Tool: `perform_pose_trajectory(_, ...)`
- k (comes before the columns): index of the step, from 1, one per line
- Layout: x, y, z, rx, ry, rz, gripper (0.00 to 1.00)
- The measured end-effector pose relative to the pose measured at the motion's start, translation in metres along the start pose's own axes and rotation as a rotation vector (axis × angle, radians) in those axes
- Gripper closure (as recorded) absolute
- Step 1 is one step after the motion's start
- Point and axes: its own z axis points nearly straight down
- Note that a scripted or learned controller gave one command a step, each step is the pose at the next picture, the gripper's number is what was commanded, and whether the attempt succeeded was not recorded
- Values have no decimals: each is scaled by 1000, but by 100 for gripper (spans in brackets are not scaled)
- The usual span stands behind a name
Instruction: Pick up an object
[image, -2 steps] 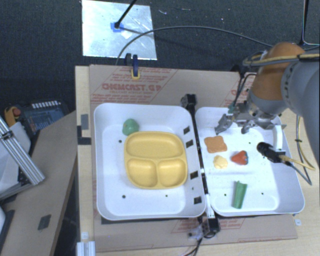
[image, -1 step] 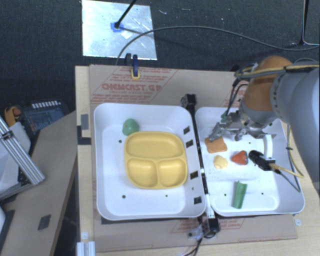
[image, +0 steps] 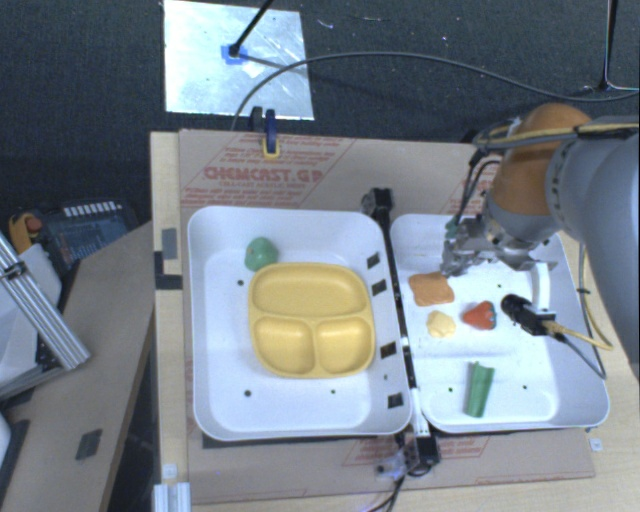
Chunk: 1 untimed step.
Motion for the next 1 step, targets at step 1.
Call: perform_pose_trajectory(1,-5,11,-55,-3,0,-4,100)
